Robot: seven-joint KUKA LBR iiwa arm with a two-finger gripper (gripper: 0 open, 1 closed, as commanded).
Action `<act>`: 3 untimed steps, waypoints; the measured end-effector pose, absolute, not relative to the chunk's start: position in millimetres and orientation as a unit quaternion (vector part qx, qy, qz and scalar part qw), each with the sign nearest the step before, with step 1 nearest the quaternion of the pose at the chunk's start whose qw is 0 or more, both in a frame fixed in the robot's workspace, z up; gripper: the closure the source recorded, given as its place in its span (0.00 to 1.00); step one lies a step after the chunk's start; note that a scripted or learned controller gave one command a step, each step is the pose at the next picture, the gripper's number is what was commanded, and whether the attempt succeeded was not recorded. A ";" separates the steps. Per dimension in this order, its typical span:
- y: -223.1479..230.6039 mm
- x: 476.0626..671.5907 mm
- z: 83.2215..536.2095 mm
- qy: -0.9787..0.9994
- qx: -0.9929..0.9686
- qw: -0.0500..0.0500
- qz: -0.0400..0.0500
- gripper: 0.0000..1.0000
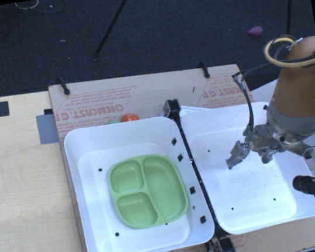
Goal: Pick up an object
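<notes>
The jaws [237, 155] hang over the right bin [261, 218], and I cannot tell how they stand or if they hold anything. The green plate [148, 190] lies in the left bin [86, 163], well apart. Closing here might catch nothing. Something orange [129, 118] peeks behind the left bin's far edge, mostly hidden.

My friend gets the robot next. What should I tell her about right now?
Gripper: over the right bin, fingers apart, nothing between them.
Things: a green divided plate lies flat in the left bin. Something small and orange sits just behind that bin's far rim.
Done: nothing picked up yet.
Left: reach an object, probably the plate, grip it and lift it.
</notes>
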State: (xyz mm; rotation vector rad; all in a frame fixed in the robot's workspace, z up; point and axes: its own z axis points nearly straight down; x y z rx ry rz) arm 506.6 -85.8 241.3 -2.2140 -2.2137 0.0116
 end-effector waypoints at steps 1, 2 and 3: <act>-86.1 508.2 245.0 -0.707 -0.707 0.002 0.001 0.00; -85.3 503.0 181.0 -0.707 -0.707 0.005 0.003 0.00; -86.4 503.4 137.2 -0.707 -0.707 0.004 0.002 0.00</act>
